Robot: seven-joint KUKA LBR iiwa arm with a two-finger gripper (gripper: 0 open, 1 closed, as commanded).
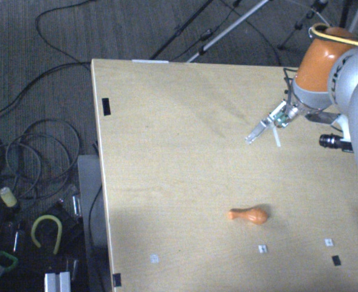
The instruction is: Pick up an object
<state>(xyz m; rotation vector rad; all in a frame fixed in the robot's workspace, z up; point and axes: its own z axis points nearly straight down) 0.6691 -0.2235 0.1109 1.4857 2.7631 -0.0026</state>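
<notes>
Arm over the bench, fingers spread and holding nothing.
The gripper (pixel 265 134) hangs near the far right corner; an orange pear-shaped object (pixel 250 215) lies toward the near edge.

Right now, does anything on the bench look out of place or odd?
Nothing looks spilled or broken. The small orange pear-shaped object lies on its side, alone on the tan bench surface. The gripper hangs open well above and to the right of it, fingers splayed, not touching it.
</notes>
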